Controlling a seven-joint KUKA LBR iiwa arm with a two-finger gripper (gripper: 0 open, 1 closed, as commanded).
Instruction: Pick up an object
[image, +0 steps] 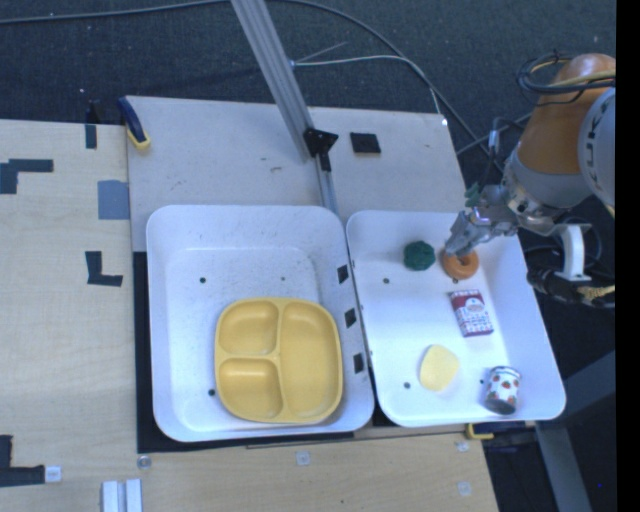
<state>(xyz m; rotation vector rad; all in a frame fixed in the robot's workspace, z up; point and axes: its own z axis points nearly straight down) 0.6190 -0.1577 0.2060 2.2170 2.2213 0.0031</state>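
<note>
The right bin (380, 300) holds a green round object (419, 256), an orange round object (461, 265), a red and white packet (471, 312), a pale yellow lump (439, 367) and a white, red and grey object (501, 389). My gripper (463, 240) hangs over the bin's far right part, directly above and touching or nearly touching the orange object. The green object lies just to its left. The fingers are too small and dark to read.
The left bin (180, 260) carries a yellow divided plate (279, 360). A metal pole (285, 80) slants up behind the bins. Cables run over the dark floor at the back. A yellow and blue clamp (133, 125) sits at the bench's far left.
</note>
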